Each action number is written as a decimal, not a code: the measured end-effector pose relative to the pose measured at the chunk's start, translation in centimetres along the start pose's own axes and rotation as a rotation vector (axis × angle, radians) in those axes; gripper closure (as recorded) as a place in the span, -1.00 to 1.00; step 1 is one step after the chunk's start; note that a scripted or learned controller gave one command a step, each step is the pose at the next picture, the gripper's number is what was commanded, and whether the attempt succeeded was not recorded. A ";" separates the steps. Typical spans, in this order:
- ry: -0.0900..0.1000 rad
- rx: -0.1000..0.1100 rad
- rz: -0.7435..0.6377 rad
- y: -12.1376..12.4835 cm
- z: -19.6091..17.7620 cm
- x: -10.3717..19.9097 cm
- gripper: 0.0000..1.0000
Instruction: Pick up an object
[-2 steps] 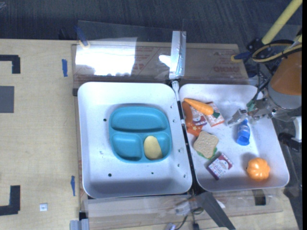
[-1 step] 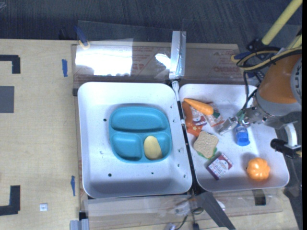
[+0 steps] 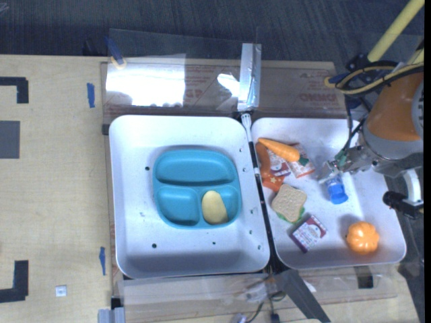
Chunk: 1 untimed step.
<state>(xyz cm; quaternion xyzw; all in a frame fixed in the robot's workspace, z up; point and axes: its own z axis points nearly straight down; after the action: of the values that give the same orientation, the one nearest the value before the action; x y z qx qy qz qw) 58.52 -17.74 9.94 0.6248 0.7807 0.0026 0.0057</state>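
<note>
My gripper (image 3: 335, 171) is low over the right bin (image 3: 394, 251), near its middle, reaching in from the right under the orange wrist band. A small blue object (image 3: 337, 193) lies just below its tip, touching it or nearly so. Left of that are a carrot (image 3: 279, 149), an orange packet (image 3: 275, 172) and a slice of bread (image 3: 289, 202). A small dark red packet (image 3: 308, 233) and an orange round fruit (image 3: 362, 237) sit toward the bin's front.
The left bin (image 3: 128, 180) holds a blue divided tray (image 3: 192, 170) with a yellow oval item (image 3: 214, 207) in its front right compartment. A clear plastic sheet (image 3: 175, 79) lies behind the bins. Cables (image 3: 357, 73) hang at the back right.
</note>
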 end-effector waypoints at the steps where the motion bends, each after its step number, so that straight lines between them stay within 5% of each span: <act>1: 0.001 -0.003 0.048 9.4 -12.1 2.0 1.00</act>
<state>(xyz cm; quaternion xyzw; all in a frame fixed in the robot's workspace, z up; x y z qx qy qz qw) 67.06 -13.71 22.14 0.6433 0.7656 0.0042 0.0063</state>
